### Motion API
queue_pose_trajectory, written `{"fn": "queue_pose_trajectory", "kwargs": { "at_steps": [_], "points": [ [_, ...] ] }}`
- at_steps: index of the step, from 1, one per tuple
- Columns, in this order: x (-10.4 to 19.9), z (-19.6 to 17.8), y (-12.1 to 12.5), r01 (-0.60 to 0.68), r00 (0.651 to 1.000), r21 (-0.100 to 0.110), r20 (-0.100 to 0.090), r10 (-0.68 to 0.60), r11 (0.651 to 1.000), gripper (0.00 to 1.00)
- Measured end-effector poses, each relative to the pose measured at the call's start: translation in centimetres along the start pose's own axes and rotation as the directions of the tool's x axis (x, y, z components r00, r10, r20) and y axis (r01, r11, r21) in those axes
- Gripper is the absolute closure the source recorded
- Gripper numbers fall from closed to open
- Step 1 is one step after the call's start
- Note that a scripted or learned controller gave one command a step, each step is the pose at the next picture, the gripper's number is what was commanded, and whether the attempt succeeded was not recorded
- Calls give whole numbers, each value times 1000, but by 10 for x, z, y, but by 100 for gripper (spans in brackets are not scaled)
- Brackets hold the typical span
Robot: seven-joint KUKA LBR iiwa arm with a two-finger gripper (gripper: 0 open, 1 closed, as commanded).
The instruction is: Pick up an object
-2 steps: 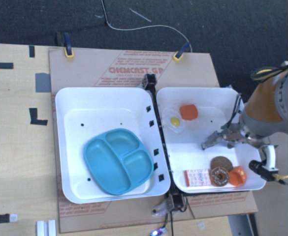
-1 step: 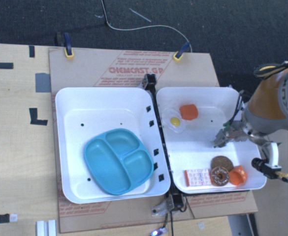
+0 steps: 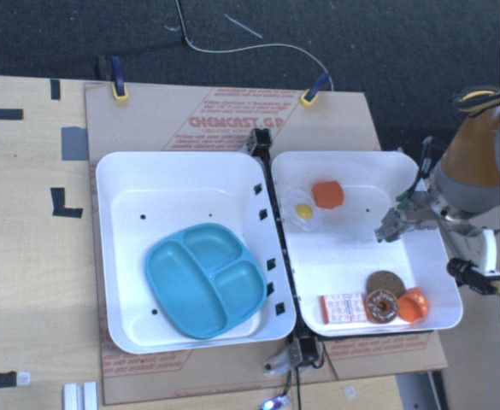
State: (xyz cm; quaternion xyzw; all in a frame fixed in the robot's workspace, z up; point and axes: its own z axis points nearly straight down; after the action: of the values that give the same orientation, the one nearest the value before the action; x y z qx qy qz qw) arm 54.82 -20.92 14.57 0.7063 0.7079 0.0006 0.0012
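A: How many loose things are in the right white plastic bin (image 3: 352, 165)?

B: Six, one of each. A small orange block (image 3: 327, 195) near the far wall, a clear round piece with a yellow centre (image 3: 302, 212) just left of it, a brown round disc (image 3: 385, 283), a chocolate doughnut with sprinkles (image 3: 380, 307) touching the disc's near side, an orange cup-like piece (image 3: 413, 306) just right of the doughnut, and a flat red-and-white printed packet (image 3: 342, 309) just left of it.

A: And the other bin?

B: The left white plastic bin (image 3: 113, 178) holds one thing, a light blue plastic tray with three compartments (image 3: 205, 278).

A: Where is the gripper?

B: The gripper (image 3: 390, 227) sits over the right side of the right bin, near its right wall. The orange block lies to its left and a little farther back, apart from it. The disc, doughnut and cup lie nearer the camera, also apart.

A: Is it holding anything?

B: Nothing shows between its tips. I cannot tell how wide it stands.

A: What lies beneath?

B: One cardboard sheet (image 3: 232, 118) on the wooden table (image 3: 27, 254), with two clamps, blue and yellow (image 3: 118, 84), at its far edge.
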Motion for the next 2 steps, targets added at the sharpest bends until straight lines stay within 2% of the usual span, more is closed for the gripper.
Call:
{"fn": "queue_pose_trajectory", "kwargs": {
  "at_steps": [2],
  "points": [
    [-5,-90,3,0,1000,-1,1,0,1000,100]
  ]
}}
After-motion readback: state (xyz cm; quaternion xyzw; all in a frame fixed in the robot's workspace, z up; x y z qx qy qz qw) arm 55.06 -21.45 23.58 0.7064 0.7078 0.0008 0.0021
